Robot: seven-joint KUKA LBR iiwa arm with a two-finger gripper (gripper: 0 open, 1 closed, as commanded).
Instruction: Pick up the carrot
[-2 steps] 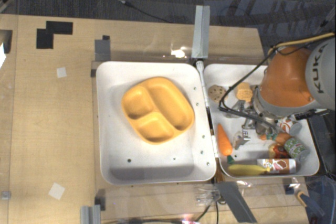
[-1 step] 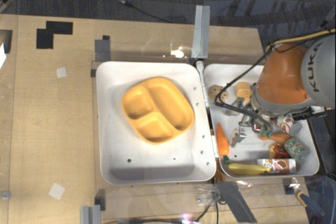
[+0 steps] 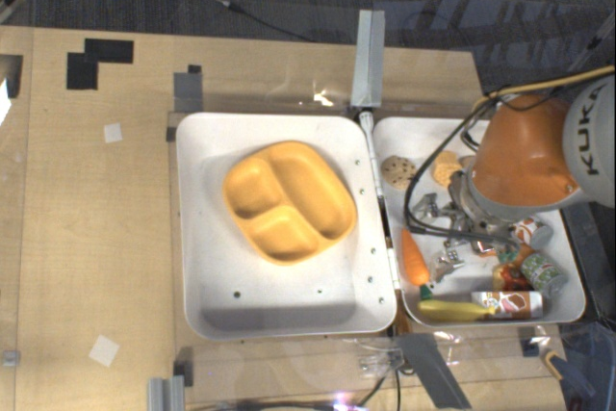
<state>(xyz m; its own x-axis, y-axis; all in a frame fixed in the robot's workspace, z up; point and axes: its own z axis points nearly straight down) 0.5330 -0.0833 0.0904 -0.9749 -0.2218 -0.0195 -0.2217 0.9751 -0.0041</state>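
Left shallow white plastic bin (image 3: 207,303): one yellow three-compartment plastic plate (image 3: 289,200), tilted a little, sitting near the middle toward the back. Nothing visible in its compartments.

Right shallow white plastic bin (image 3: 576,303): crowded. Two round tan speckled cookies, one (image 3: 396,170) near the back left and another (image 3: 446,170) just beside it, partly under the arm. Along the front wall lies a yellow banana (image 3: 450,309), with a red-and-white labelled bottle (image 3: 512,303) lying on its side just to its right. A cluster of small colourful packaged items (image 3: 532,269) sits at the right, too jumbled to identify.

The orange tapered carrot (image 3: 414,257) lies along the left wall of the right bin, lengthwise front to back, its front end close to the banana.

Metal pincer (image 3: 450,255) hangs low in the right bin under the grey-and-orange arm (image 3: 520,159), just right of the carrot, close but apart. Cannot tell its state.

Both bins rest on a light wooden tabletop (image 3: 87,207).
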